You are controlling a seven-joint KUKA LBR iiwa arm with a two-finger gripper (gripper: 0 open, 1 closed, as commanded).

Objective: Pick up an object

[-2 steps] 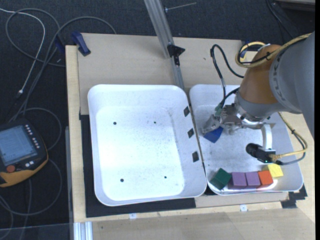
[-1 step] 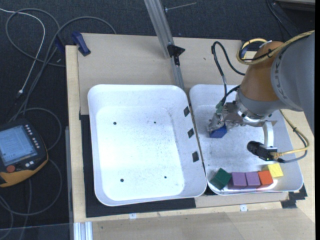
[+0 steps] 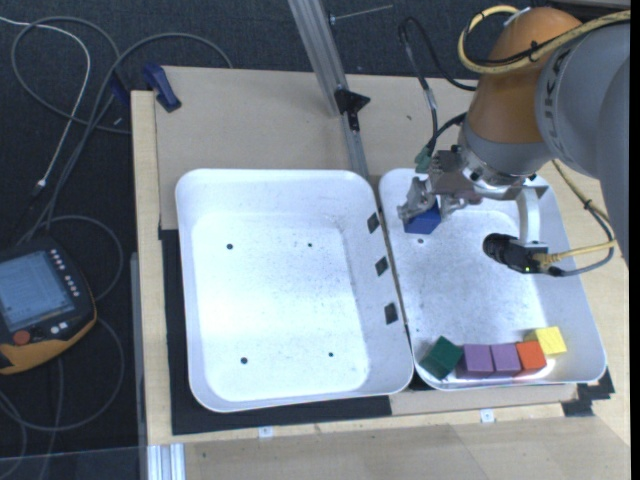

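A small blue block shows between the fingertips of my gripper, which is shut on it over the far left part of the right bin. The block seems to hang just above the bin floor, close to the wall that divides the two bins. Along the right bin's near edge lies a row of blocks: green, purple, a second purple one, orange and yellow. The grey arm with its orange band reaches in from the upper right.
The left bin sits beside the right one, with black clips on the shared rim. A slanted metal pole rises behind the bins. A black fitting with a yellow cable hangs from the wrist over the right bin.
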